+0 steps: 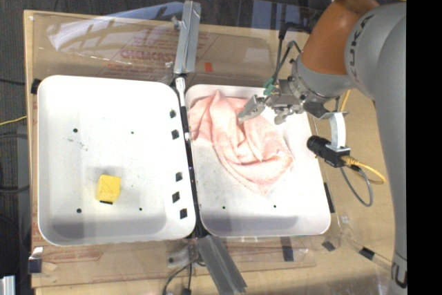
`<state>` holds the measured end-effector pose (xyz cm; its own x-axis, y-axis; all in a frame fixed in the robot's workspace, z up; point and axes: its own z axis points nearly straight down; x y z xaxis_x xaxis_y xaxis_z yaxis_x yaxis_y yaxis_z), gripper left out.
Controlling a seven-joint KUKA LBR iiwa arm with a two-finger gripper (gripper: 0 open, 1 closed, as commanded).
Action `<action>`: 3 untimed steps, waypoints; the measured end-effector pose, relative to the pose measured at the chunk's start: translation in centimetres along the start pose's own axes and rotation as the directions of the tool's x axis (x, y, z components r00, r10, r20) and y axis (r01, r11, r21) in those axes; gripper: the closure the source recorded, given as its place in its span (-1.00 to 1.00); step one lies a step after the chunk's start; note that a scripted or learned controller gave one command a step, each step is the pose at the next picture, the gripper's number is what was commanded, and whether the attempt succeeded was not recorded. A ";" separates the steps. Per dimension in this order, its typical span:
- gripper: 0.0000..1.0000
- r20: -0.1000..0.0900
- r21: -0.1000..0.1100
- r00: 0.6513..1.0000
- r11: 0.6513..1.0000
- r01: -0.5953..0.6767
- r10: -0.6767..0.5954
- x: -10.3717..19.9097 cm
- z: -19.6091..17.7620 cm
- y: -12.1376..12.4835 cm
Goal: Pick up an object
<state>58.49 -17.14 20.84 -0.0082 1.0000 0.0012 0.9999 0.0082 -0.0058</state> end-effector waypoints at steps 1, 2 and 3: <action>-1.00 0.001 -0.003 0.999 0.999 0.039 -0.039 0.3 -2.0 1.5; -1.00 0.003 -0.006 0.969 0.969 0.246 -0.246 -3.9 11.5 1.4; 1.00 0.003 -0.005 0.968 0.968 0.251 -0.251 -3.9 10.5 1.5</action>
<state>59.91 -21.02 10.31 -0.2585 0.9660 -0.0009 0.9660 0.2585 -0.0004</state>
